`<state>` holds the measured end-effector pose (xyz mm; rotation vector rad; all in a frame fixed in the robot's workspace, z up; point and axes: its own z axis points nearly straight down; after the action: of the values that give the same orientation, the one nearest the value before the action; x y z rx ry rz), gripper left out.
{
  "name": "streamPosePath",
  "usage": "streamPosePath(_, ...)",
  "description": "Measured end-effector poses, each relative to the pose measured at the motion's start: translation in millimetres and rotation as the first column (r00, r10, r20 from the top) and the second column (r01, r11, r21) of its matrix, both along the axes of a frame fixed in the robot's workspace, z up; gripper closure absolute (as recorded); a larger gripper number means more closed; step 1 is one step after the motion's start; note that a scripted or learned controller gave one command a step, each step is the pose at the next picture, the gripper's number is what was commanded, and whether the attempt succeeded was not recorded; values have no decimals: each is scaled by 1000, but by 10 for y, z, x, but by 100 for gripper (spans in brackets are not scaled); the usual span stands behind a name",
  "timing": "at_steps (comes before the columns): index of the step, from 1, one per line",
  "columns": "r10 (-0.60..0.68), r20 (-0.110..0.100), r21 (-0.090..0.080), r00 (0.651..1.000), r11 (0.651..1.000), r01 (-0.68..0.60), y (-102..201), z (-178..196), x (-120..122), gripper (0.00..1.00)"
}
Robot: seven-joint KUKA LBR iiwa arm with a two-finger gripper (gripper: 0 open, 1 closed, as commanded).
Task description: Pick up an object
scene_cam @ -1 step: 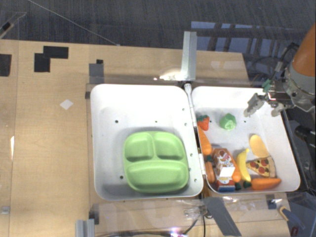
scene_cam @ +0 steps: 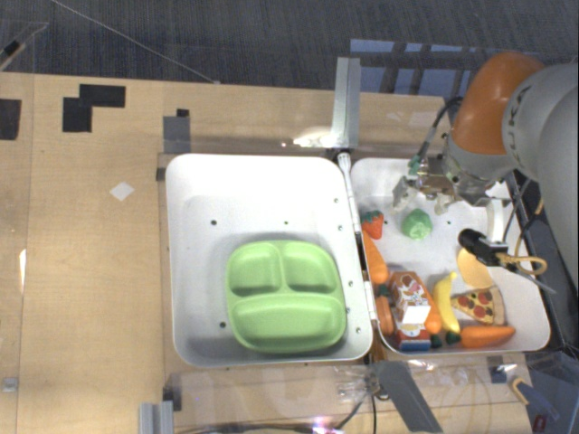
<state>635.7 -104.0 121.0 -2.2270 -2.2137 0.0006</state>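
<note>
Right now your likeliest target is the small green object [scene_cam: 417,223], lying loose on the floor of the right bin [scene_cam: 380,174] toward its far half, with bare white around it. The gripper [scene_cam: 425,191] hangs just above and beside it, its fingers [scene_cam: 403,188] spread apart and nothing between them, so you have no grasp yet. Judging from that, the approach is roughly made, while the descent, the closing and the lift are all left to do.

Further out, the near end of that bin is crowded: a carrot [scene_cam: 374,259] lies along the dividing wall, a small red piece [scene_cam: 372,224] sits beside the green object, and a printed carton [scene_cam: 411,307], a banana [scene_cam: 445,302], a pizza slice [scene_cam: 478,306] and a second orange piece [scene_cam: 486,335] lie touching one another. You would find those harder to single out.

Across the divider, the left bin [scene_cam: 194,183] bears a green divided plate [scene_cam: 285,294], well apart from the gripper.
</note>
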Motion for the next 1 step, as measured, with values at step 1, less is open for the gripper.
streamPosePath(1,21,5,0,1000,1000,-21,-147,-276,-58,0)
